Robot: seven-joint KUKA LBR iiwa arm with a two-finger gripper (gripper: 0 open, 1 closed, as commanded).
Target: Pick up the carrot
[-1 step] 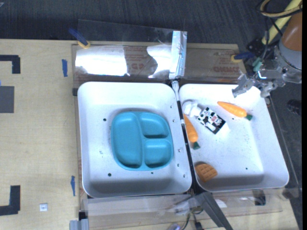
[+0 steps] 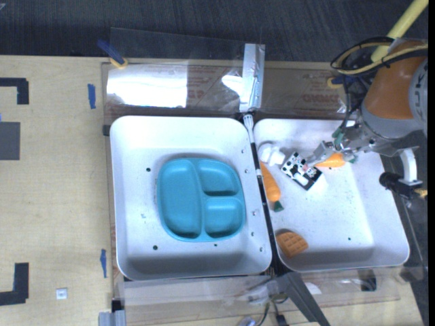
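Shows the carrot lying in the right bin, tight against its left wall, leafy end toward the near edge. Places a white object just behind it and a round tan piece nearer the front. Has the arm reaching in from the right, jaws low over the bin's back half, beside a black-and-white checkered piece, apart from the carrot. Cannot tell whether jaws spread or pressed together. Holds a blue divided plate in the left bin.
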